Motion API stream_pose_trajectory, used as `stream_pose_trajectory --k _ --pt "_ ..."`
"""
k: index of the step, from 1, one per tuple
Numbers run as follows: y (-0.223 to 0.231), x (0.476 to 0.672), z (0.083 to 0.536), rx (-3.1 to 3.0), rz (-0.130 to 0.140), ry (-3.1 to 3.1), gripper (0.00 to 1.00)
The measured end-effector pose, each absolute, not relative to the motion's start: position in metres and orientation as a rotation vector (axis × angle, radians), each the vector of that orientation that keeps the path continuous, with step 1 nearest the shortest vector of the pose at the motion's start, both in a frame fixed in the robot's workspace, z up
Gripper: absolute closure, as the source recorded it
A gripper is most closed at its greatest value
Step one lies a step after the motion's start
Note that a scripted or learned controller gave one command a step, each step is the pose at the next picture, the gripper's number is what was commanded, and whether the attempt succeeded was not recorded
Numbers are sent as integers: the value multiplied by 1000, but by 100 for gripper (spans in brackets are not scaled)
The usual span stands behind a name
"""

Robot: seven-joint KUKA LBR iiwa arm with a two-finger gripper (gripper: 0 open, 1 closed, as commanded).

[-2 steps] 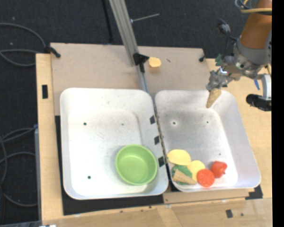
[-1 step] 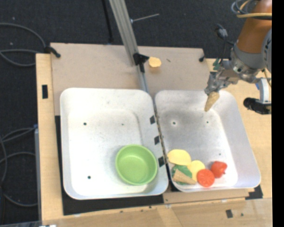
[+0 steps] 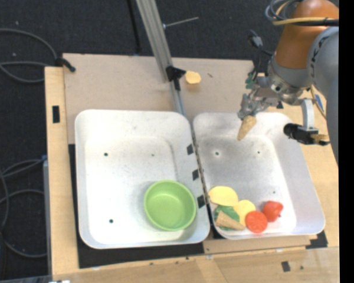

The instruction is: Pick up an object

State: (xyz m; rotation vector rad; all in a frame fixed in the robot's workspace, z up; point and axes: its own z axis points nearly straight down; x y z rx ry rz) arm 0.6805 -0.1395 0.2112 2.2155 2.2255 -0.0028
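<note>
My gripper (image 3: 248,114) hangs over the far edge of the right bin (image 3: 295,175), shut on a tan cone-shaped object (image 3: 245,128) that dangles below its fingers, above the bin floor. At the near end of the right bin lies a cluster of toys: a yellow piece (image 3: 223,194), a second yellow piece (image 3: 245,208), a tan and green cone (image 3: 227,218), a red tomato (image 3: 256,221) and a red strawberry-like piece (image 3: 273,210). A green bowl (image 3: 170,204) sits in the left bin (image 3: 106,175) near its front right corner.
A slanted aluminium post (image 3: 156,37) rises from behind the bins, ending at a black clamp (image 3: 176,75). A small yellow object (image 3: 193,77) lies on the bench behind the bins. A black fitting (image 3: 296,132) sticks out at the right bin's far right rim.
</note>
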Motion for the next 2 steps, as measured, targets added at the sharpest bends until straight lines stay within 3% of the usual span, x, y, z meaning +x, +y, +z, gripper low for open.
stream_pose_trajectory --k 2 --pt "-42 687 237 2216 4 2226 100"
